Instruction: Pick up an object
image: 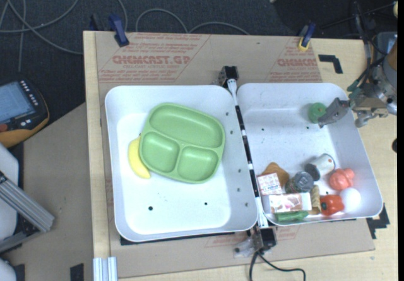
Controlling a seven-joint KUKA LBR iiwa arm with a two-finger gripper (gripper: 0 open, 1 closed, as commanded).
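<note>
My gripper [348,115] hangs over the right bin's [284,122] far right rim. Its two grey fingers stand apart, so it is open, with nothing between them. A small green round object [316,110] lies on the bin floor just left of the left finger [331,113], close to or touching it. Lower in the same bin a cluster sits along the near wall: an orange-red fruit [341,179], a white egg-like ball [350,197], a grey round piece [303,180], a white cylinder [324,163] and small printed boxes [289,201].
The left bin [120,197] holds a green divided plate [182,143] with a yellow banana [137,158] tucked at its left edge. A black divider [243,141] runs between the bins. Blue clamps [117,29] grip the board's far edge.
</note>
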